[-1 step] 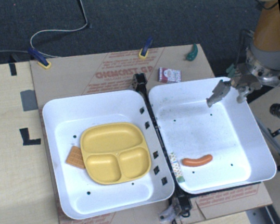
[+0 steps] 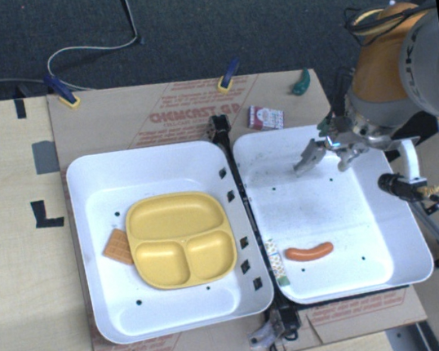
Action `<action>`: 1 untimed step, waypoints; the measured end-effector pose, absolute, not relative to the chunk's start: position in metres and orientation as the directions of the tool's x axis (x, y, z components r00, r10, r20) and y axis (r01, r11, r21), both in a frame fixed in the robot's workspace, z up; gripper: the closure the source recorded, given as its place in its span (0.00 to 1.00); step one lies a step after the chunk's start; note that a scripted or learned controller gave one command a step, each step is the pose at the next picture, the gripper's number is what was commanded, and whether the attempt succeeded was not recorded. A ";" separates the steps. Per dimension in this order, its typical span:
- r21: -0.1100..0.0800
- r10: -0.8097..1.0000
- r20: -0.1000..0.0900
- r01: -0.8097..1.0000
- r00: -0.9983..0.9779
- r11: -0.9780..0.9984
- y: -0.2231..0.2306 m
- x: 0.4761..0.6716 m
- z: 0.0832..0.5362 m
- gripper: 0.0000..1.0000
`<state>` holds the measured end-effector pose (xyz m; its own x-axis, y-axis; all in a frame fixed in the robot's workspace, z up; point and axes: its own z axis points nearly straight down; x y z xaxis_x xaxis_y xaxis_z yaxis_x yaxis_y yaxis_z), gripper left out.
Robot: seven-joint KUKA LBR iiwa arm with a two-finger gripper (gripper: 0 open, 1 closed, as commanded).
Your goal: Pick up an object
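Note:
An orange hot dog sausage (image 2: 308,252) lies in the right bin (image 2: 399,266), near its front left. A yellow three-part plate (image 2: 181,239) rests in the left bin (image 2: 88,183), with a tan cracker-like piece (image 2: 117,246) sticking out at its left edge. My gripper (image 2: 325,159) hangs over the back of the right bin, well behind the sausage. Its two fingers are spread apart with nothing between them.
A small red and white packet (image 2: 264,117) lies on the cardboard behind the right bin. A teal clip (image 2: 300,82) and two yellow and blue clamps (image 2: 228,77) sit along the cardboard's back edge. Cables run at the arm's right.

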<state>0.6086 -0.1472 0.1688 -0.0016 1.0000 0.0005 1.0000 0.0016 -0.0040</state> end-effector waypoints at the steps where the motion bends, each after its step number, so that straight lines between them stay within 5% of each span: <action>1: 0.002 1.000 -0.001 1.000 -0.001 0.001 -0.150 0.611 0.086 0.00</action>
<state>0.6114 -0.1496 0.0864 -0.0014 1.0000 -0.0011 1.0000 0.0014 0.0021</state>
